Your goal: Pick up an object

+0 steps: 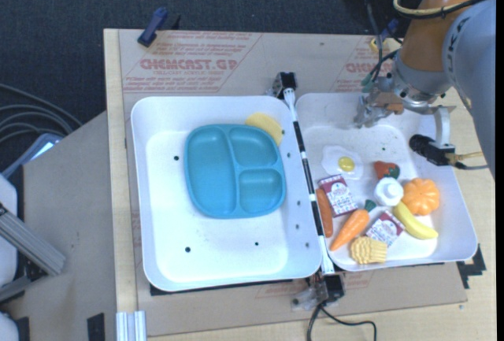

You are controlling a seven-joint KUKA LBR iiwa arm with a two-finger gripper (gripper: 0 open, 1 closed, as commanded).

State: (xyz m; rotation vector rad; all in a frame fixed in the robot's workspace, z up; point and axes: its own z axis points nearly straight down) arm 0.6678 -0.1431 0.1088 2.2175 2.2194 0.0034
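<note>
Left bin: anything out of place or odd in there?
One thing: a yellow toy lies wedged at the left bin's far rim, partly tucked behind the blue divided tray rather than on it. The tray sits slightly askew. Nothing looks spilled or damaged.

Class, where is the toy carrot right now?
The carrot lies in the right bin, near its front edge, between the hot dog and the corn.
</note>
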